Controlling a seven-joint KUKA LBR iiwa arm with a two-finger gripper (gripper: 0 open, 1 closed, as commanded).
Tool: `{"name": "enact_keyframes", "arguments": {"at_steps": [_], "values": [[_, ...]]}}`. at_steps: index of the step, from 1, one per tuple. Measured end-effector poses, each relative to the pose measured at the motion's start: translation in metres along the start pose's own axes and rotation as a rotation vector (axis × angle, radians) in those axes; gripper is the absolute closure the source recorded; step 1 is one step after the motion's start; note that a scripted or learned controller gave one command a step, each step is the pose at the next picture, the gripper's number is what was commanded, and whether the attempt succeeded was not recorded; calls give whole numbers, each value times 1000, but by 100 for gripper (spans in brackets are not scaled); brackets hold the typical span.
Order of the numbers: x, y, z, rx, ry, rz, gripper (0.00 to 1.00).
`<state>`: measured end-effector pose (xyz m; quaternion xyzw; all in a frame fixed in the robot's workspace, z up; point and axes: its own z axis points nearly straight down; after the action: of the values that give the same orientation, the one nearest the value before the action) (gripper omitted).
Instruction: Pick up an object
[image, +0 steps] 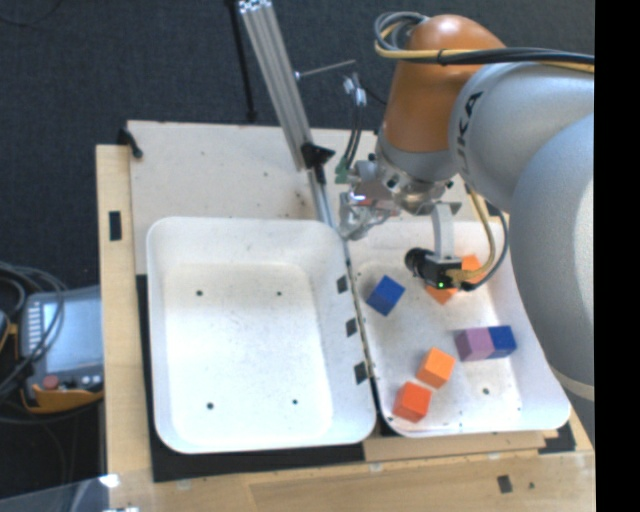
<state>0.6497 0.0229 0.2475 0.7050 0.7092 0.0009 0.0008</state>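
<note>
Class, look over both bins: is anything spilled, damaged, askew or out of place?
Nothing stands out. The blue cube, two orange cubes, and the touching purple block and blue block all lie inside the right bin, none spilled.

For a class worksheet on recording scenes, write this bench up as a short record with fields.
bins: left bin, right bin, both white
blocks in: right bin
blue: blue cube near divider; blue block touching purple block
orange: orange cube, orange-red cube nearer front
gripper: at the divider's far end
</note>
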Motion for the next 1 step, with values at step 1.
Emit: {"name": "enact_keyframes", "arguments": {"at_steps": [1], "values": [[49, 9, 14, 1, 0, 0, 100]]}}
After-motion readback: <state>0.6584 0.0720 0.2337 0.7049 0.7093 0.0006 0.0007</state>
